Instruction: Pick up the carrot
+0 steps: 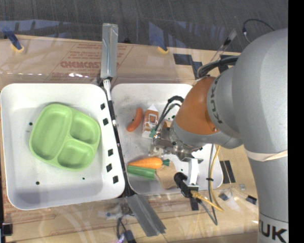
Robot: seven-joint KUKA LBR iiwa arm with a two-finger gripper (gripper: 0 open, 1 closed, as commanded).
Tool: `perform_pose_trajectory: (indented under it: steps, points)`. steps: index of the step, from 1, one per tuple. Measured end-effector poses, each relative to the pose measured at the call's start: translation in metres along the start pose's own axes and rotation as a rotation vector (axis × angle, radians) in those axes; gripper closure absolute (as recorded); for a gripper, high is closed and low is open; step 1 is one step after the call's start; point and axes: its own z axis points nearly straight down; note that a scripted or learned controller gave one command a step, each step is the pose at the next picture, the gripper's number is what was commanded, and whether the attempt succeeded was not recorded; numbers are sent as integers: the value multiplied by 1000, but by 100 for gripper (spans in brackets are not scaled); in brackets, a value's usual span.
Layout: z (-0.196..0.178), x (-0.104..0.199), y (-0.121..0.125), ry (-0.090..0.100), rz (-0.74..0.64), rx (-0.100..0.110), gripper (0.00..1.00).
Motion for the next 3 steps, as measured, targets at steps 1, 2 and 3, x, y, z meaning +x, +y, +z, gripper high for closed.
perform_pose_trajectory:
  steps: [1, 2, 3]
  points:
    - [-93, 29, 7, 0, -441, -5, 100]
    - [-92, 28, 6, 0, -440, -4, 0]
    - [7, -3, 5, 2, -333, -2, 0]
